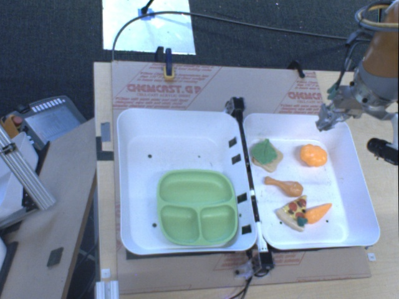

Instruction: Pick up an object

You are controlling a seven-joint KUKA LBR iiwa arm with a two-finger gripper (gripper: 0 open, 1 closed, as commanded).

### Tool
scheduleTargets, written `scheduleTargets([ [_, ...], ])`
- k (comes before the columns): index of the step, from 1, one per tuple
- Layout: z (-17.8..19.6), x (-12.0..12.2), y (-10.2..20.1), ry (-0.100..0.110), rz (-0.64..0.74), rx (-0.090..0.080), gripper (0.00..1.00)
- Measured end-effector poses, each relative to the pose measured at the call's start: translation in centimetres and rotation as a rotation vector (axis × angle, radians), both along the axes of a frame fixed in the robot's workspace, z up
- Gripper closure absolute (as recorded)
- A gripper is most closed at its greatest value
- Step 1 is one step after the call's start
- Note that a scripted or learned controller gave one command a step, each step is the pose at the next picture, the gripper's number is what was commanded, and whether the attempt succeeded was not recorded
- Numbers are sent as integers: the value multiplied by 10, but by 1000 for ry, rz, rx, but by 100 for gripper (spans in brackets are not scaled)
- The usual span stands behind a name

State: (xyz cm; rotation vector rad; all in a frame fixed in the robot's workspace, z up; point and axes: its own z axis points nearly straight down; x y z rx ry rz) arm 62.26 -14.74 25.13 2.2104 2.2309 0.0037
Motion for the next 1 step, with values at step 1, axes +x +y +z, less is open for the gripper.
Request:
scheduleTargets([
  [1,7,3,52,-1,1,0,100],
])
